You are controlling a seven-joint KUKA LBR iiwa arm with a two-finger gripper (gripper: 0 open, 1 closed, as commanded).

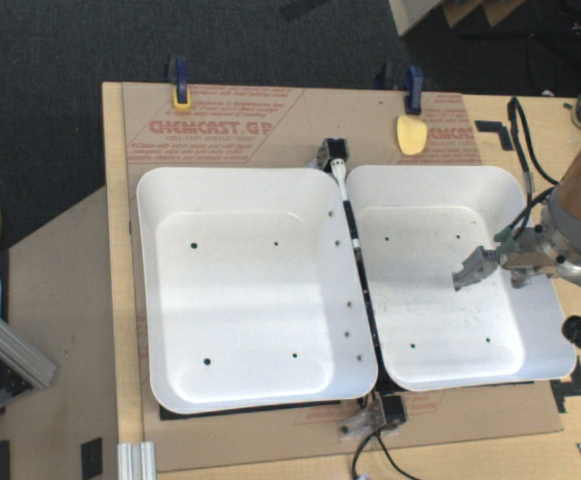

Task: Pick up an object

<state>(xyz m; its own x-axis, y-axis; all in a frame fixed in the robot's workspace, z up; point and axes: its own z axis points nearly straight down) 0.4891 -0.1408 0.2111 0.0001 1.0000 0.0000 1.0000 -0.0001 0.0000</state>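
Hanging low over the right bin, my gripper held nothing I could see, ready to grab something.

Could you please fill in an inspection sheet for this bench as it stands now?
Surface: brown board bearing left bin and right bin, side by side.
Job's things: nothing seen in the bins.
Clutter: yellow piece on the board behind the right bin.
Hand: over the right bin, nothing visibly held.
Cables: black cable at right; wires at front.
Surroundings: blue clamps, dark carpet.
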